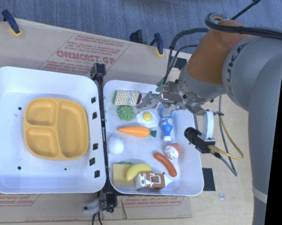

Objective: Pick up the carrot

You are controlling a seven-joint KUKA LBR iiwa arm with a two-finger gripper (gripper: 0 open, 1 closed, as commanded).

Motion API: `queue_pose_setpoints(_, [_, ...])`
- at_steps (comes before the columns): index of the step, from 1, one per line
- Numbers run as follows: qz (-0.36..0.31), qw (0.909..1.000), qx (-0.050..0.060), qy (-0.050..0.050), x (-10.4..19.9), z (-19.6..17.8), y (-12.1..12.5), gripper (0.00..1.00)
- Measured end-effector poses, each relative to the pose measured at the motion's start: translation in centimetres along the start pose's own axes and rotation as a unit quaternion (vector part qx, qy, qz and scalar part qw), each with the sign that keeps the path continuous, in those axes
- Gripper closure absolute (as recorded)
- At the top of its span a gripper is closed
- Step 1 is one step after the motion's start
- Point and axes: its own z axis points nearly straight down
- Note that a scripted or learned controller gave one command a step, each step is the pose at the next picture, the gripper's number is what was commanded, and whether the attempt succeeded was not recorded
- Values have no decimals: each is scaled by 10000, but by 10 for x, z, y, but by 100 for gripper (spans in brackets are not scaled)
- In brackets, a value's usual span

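**Gripper above the right bin's top edge, carrot lying untouched**

The carrot (134,131) lies flat near the middle of the right bin (193,184), tip toward 9 o'clock and green end toward 3 o'clock. Nothing grips it.

The gripper (160,102) hangs at about 1 o'clock from the carrot, over the bin's upper part. Its fingers (147,101) look spread apart with nothing between them, though the metal parts are small and partly blurred. The arm (225,48) enters from 3 o'clock, orange band at its wrist.

Around the carrot: a fried egg (147,118) just at 12 o'clock, green peas (125,112) at 11 o'clock, a striped block (126,97) beyond them. A small blue bottle (166,129) stands at 3 o'clock, close to the carrot's green end. A white egg (116,145) sits at 7 o'clock. A sausage (165,164) and a red-white ball (172,151) lie at 4 o'clock. At 6 o'clock are a banana (138,170), a cheese slab (119,173) and a small carton (150,182).

The left bin (2,118) holds a yellow divided plate (56,127), well apart at 9 o'clock.
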Motion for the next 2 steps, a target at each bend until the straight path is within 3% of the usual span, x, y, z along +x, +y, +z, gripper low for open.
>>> queue_pose_setpoints(1, [-715,9974,-106,-51,-3,138,-7,0])
queue_pose_setpoints(2, [-731,9973,-100,-65,-5,128,-7,100])
